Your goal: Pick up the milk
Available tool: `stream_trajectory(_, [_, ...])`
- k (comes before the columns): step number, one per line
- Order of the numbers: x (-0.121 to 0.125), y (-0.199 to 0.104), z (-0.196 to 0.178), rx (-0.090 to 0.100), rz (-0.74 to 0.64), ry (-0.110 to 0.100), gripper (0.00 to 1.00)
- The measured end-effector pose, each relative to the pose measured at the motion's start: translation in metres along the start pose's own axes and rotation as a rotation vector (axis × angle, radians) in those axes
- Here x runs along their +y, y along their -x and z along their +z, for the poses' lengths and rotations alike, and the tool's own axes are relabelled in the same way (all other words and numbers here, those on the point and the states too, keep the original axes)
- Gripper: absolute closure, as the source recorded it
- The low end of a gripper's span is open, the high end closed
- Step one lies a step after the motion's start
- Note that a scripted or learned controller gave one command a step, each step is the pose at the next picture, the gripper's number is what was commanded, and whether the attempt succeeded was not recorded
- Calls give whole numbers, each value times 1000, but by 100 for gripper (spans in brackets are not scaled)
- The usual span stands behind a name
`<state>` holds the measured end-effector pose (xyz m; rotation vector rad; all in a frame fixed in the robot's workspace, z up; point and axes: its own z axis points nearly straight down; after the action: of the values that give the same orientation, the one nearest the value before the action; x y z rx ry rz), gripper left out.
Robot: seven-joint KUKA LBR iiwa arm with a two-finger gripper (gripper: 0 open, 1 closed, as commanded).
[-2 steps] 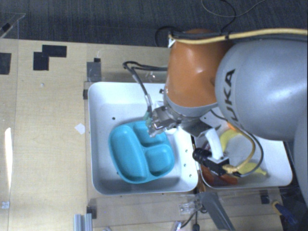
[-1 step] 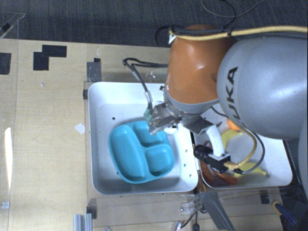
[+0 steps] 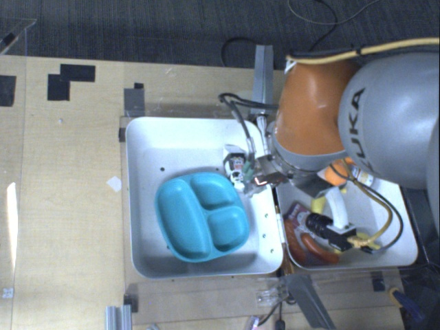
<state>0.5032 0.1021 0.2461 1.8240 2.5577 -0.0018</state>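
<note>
Reaching in from the right, the arm (image 3: 357,115) hung over the seam between two white bins on the tabletop (image 3: 62,184), its pincer (image 3: 242,172) low beside a blue three-part tray (image 3: 203,215) in the left bin (image 3: 141,184). Whether the pincer was spread or pressed together could not be told. A white shape (image 3: 337,208) with a yellow patch, possibly the milk, lay among clutter in the right bin (image 3: 402,246).
</note>
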Motion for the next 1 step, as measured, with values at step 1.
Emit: stream_trajectory(1, [0, -44, 12, 0, 59, 1, 100])
